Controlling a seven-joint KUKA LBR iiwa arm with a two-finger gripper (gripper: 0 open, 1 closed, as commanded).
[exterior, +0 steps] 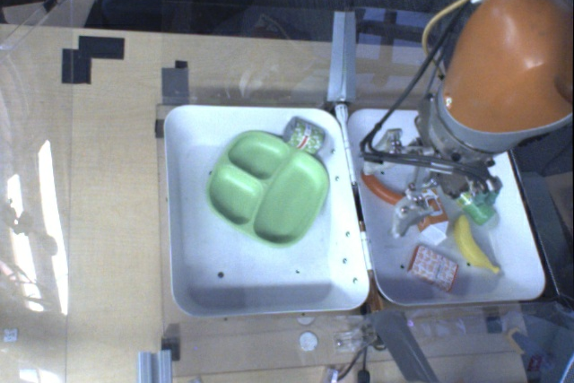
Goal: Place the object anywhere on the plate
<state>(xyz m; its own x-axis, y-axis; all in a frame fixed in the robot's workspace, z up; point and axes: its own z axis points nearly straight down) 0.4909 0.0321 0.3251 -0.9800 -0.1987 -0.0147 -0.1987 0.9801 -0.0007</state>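
A green plate (pixel 269 187) with three compartments lies tilted in the left bin (pixel 193 287), with nothing on it. My gripper (pixel 410 213) hangs low over the middle of the right bin (pixel 525 278), under the arm's big orange band (pixel 507 58). Around it lie an orange carrot-like piece (pixel 380 189) to its left, a yellow banana (pixel 472 245) and a small green object (pixel 479 208) to its right, and a red patterned packet (pixel 435 266) in front. I see no object held clear of the bin floor.
A small round can (pixel 306 135) with a green and red label rests against the plate's far right edge in the left bin. A metal divider post (pixel 341 58) stands behind the seam between the bins. Black cables (pixel 395 40) trail from the arm.
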